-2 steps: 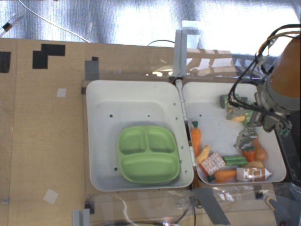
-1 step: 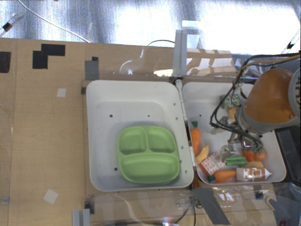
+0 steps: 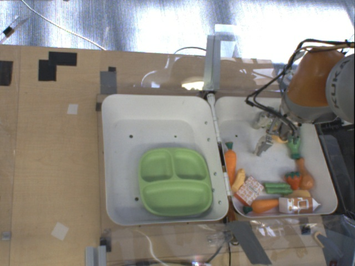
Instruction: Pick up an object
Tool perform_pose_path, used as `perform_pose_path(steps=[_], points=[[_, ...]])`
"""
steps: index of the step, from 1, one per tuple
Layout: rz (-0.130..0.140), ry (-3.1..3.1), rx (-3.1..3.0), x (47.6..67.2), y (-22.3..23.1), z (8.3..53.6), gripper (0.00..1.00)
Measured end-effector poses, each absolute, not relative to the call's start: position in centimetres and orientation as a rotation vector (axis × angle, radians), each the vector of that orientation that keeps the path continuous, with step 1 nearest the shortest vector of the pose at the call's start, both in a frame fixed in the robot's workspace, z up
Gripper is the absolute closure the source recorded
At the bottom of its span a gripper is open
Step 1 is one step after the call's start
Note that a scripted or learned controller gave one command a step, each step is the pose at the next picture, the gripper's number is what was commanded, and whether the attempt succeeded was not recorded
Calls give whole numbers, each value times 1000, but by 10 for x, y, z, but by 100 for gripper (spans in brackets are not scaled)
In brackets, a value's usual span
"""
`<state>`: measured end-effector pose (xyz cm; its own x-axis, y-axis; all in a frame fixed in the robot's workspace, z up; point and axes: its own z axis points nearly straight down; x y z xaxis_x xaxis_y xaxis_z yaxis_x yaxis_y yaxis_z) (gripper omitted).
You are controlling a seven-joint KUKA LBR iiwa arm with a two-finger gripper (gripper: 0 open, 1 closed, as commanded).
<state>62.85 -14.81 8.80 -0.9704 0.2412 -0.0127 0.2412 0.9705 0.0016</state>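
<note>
Camera view: my gripper [image 3: 265,144] hangs over right bin [image 3: 328,187], jaws spread, nothing held. Toy carrot [image 3: 230,160] nearby: light, rigid, slick plastic; pinch across its middle.

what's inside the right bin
Toy food piled along the right bin's lower edge: carrots, a green bean, a small bottle. The gripper hangs above. Whatever lies beneath the pile is covered.
</note>
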Motion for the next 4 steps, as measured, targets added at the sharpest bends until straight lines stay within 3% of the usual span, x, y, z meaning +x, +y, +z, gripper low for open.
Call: perform_pose_path(steps=[1, 2, 3, 4], points=[[-4, 3094, 437, 636, -204, 140, 0], [0, 3095, 509, 659, -206, 87, 0], [7, 3081, 495, 664, -201, 103, 100], [1, 3077, 491, 658, -154, 230, 100]])
